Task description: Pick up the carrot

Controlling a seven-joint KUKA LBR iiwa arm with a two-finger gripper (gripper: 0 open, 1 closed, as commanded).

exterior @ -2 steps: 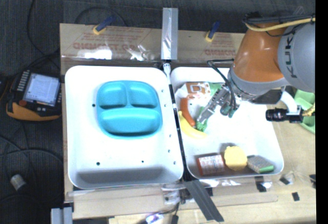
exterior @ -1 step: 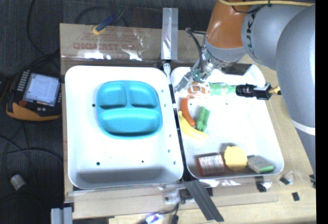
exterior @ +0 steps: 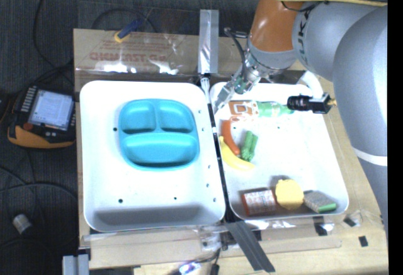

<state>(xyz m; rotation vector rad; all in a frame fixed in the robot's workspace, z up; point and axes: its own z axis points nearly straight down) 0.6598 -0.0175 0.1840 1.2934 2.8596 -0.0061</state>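
Gripper (exterior: 241, 86) at the right bin's (exterior: 327, 148) far-left corner, finger state impossible to tell; carrot (exterior: 228, 136) just below, untouched.

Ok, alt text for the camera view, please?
The gripper hovers at the right bin's far-left corner, above the carrot, which lies beside a green item and a banana. The left bin holds a blue tray.

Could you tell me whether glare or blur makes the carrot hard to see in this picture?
In the camera view, the carrot is small and soft-edged but readable as orange against the evenly lit right bin; strong glare sits on the plastic sheet behind the bins, and the gripper looks blurred.
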